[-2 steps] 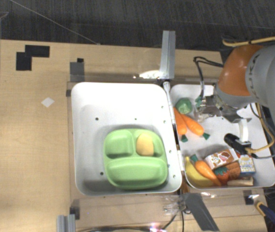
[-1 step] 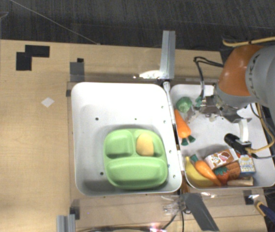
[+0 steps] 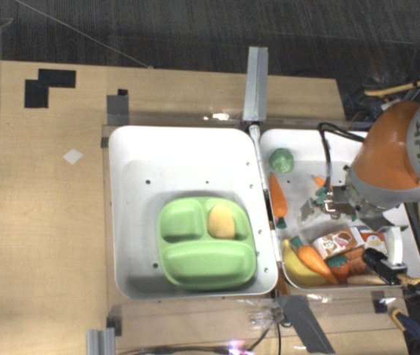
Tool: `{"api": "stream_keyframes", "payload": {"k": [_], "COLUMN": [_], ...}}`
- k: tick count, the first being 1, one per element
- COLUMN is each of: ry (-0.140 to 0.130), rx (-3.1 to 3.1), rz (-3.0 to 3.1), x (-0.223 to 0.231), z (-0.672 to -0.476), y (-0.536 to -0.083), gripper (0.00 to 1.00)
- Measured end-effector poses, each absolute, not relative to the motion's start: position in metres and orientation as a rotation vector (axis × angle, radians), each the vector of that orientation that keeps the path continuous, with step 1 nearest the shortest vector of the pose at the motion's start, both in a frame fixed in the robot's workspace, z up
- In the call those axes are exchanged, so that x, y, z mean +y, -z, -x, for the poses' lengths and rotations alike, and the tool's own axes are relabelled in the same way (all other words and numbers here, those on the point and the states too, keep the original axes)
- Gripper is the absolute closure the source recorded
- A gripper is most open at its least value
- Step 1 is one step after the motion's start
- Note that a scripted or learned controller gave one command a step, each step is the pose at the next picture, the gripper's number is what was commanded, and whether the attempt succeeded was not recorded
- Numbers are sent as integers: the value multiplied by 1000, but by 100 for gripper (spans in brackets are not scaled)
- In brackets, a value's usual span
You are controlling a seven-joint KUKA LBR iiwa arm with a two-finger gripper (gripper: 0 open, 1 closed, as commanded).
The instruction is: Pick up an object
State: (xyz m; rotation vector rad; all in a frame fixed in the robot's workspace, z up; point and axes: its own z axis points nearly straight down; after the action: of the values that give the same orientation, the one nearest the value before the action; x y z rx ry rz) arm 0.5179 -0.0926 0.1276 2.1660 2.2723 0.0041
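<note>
My gripper [image 3: 322, 203] hangs low in the middle of the right bin [image 3: 302, 140], below the orange wrist band. Around it lie several toy foods. A green ball [image 3: 282, 160] rests at the back left. An orange carrot [image 3: 277, 197] lies along the left wall. Along the front wall sit a yellow banana [image 3: 300, 268], a second carrot [image 3: 316, 260] and a small printed box [image 3: 336, 243]. The arm hides the bin's right part.
The left bin [image 3: 143, 161] holds a green divided plate [image 3: 199, 261] with a yellow rounded fruit [image 3: 222, 221] in its upper right compartment. A metal post [image 3: 255, 87] stands behind the divide between the bins. Cables run at the far right.
</note>
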Motion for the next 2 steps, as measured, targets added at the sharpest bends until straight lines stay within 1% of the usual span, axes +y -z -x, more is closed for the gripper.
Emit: {"api": "stream_keyframes", "payload": {"k": [1, 2], "ry": [-17, -6], "rx": [2440, 2477], "rz": [-1956, -1919], "x": [-95, -124], "z": [-602, -671], "y": [-91, -185], "gripper": [0, 0]}}
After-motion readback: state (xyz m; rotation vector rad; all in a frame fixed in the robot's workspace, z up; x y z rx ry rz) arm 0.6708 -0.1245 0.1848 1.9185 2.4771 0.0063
